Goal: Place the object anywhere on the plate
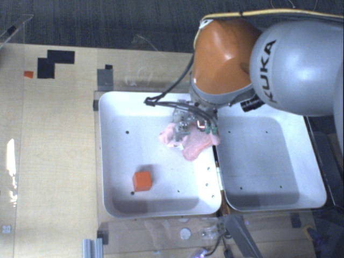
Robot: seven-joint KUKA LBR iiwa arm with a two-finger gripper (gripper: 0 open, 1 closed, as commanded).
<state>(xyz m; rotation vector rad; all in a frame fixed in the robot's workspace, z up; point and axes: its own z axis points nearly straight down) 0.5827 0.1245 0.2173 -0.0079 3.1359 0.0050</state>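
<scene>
While the near edge of the tabletop [54, 198] shows pale wood, two shallow white bins sit on it side by side, the left bin [115, 144] and the right bin [279, 192] touching along their shared rims. Nearest in the left bin lies a small orange block [142, 181], resting flat on the bin floor toward the near-left part, well apart from everything else. Farther in, by the right wall of the same bin, lies a crumpled pink object [194, 143], soft-looking and irregular, with a paler pink lobe to its left. Right above the far part of that pink object hangs the tool [192, 123], a dark metallic cluster just beside or touching the pink material; whether it is open, closed or gripping anything cannot be told, since the wrist covers it. A black cable [161, 98] loops out to the left from the tool. Above it sits the orange band [223, 55] of the grey arm [301, 63], which reaches in from the right. On the far-left tabletop are black patches [52, 62].
</scene>
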